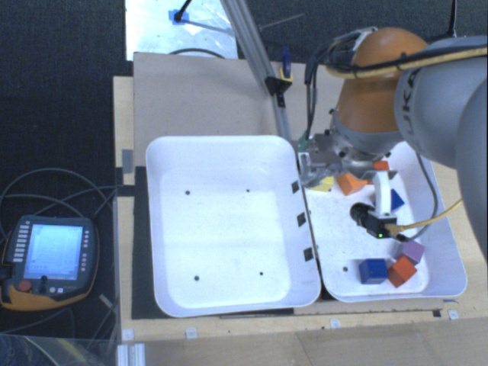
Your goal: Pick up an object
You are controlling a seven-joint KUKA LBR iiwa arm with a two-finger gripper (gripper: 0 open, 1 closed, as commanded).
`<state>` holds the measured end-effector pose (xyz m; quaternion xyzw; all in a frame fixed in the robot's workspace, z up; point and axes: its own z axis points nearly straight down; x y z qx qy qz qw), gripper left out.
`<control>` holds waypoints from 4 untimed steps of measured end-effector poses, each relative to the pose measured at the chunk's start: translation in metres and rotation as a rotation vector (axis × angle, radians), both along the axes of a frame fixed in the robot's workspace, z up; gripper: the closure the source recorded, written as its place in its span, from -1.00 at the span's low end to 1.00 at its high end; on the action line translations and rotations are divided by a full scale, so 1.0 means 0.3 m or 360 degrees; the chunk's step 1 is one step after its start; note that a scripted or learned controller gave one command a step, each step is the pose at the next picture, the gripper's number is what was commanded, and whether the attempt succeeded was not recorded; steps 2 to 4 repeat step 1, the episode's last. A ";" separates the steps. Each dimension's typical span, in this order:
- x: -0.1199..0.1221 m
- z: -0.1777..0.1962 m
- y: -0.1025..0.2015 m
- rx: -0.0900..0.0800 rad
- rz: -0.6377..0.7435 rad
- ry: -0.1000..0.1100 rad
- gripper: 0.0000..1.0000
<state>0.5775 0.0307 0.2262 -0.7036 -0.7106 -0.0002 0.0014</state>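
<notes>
The gripper (314,168) is seen lowered into the right bin (454,274) near its ten o'clock corner, close to the wall beside the left bin (156,219). Whether it is released or clenched cannot be told, since it is masked by the wrist above. A yellow piece (325,184) lies just beside it at about four o'clock, and an orange block (351,183) a little further out. Either is judged the likely target, being nearest, but nothing is seen grasped. Toward the bin's five o'clock a blue cube (373,271), a red-orange block (402,271) and a purple block (412,251) are clustered close together, probably gathered there by the dished floor. The blocks appear matt, solid and sharp-edged. The bins are smooth, white and shallow, with rounded corners.
</notes>
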 end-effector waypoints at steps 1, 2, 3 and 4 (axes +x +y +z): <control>-0.036 -0.026 0.181 0.0001 0.0002 -0.0002 1.00; -0.036 -0.026 0.181 0.0001 0.0002 -0.0002 1.00; -0.036 -0.026 0.181 0.0001 0.0002 -0.0002 1.00; -0.036 -0.026 0.181 0.0001 0.0002 -0.0002 1.00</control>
